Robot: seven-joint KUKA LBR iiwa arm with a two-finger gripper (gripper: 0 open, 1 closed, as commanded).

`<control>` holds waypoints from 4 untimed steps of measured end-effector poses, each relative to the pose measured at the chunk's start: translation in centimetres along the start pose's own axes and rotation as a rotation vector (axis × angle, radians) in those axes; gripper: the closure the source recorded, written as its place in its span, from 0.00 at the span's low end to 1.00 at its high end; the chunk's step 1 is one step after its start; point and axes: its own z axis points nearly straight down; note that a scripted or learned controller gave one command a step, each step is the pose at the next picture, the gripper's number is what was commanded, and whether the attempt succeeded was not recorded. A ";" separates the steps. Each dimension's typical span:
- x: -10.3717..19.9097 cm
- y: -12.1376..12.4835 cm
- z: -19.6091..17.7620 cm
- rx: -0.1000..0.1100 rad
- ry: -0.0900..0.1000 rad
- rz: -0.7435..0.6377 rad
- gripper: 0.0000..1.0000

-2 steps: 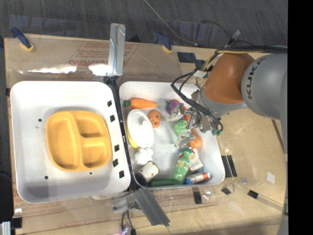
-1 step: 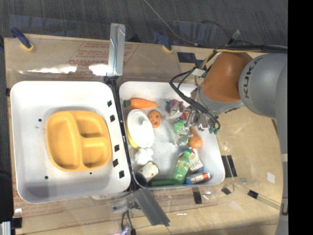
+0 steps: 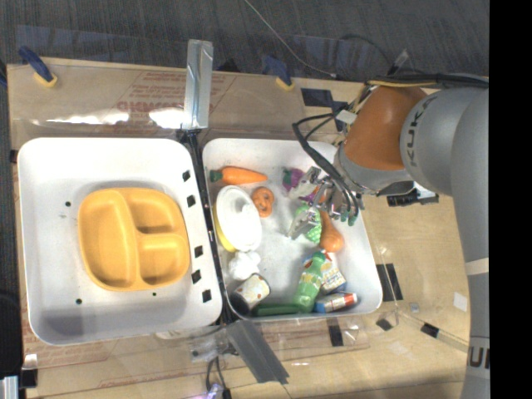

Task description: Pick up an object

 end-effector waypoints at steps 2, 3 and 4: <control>-2.7 4.7 -13.9 -0.001 -0.004 0.131 1.00; -2.5 4.6 -13.4 0.001 0.006 0.132 0.00; -0.1 3.9 0.3 0.001 0.012 0.053 0.00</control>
